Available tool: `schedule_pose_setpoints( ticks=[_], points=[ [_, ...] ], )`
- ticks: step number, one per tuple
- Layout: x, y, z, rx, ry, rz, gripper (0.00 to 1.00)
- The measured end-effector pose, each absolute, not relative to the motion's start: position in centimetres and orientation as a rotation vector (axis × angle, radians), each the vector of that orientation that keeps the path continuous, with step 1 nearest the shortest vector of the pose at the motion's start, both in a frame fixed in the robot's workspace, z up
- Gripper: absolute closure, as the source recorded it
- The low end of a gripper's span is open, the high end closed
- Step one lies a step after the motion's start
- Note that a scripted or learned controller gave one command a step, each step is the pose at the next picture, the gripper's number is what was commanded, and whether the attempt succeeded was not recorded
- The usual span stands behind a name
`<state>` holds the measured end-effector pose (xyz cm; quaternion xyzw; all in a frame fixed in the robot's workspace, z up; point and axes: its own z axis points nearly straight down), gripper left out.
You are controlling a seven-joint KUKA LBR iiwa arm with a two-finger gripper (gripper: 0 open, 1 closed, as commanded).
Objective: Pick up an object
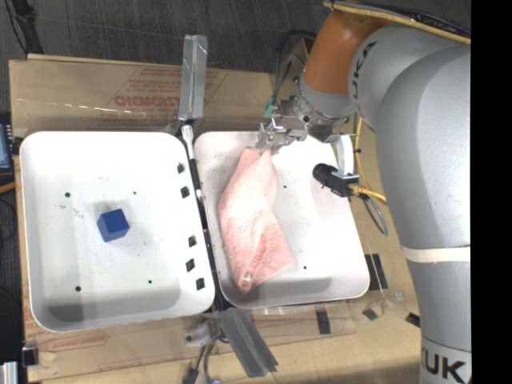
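Two bins sit side by side on your desk [80,86]. Your tool [276,134] is at the far rim of the right bin [336,254], pinching the top corner of the pink cloth [252,222]. From there the cloth hangs and drapes down toward the near wall, most of it lying on the bin floor, its lower end close to the near edge. Over in the left bin [48,214] you've got a blue cube [114,224] sitting on its own, well apart from the tool.
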<state>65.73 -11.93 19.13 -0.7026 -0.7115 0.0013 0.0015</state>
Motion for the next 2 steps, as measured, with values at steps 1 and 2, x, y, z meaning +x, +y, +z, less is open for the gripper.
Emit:
schedule_pose_setpoints(
  ticks=[1,2],
  points=[
    [63.7,-18.0,18.4,-1.998,-2.416,0.006,1.00],
    [61.7,-17.4,16.8,-2.135,-2.295,0.007,1.00]
  ],
)
